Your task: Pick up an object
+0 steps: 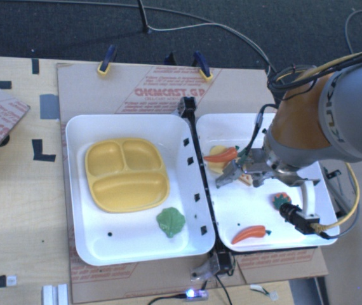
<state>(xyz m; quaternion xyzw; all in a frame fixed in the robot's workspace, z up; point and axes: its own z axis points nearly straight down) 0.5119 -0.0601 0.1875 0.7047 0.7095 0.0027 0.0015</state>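
We see the pincer [237,173] low in the right bin [308,234], fingers apart, clamped on nothing, just beside an orange pepper [221,157]. Another pepper [249,234] lies nearer the front.

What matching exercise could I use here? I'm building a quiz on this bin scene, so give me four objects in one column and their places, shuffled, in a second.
Objects:
1. yellow plastic divided plate
2. green broccoli-like toy
3. orange-red toy chili pepper with green stem
4. grey end effector

Places:
A. near the front edge of the right bin
B. upper middle of the left bin
C. over the right bin, near its left side
D. front right part of the left bin

Pairs: 1-B, 2-D, 3-A, 4-C
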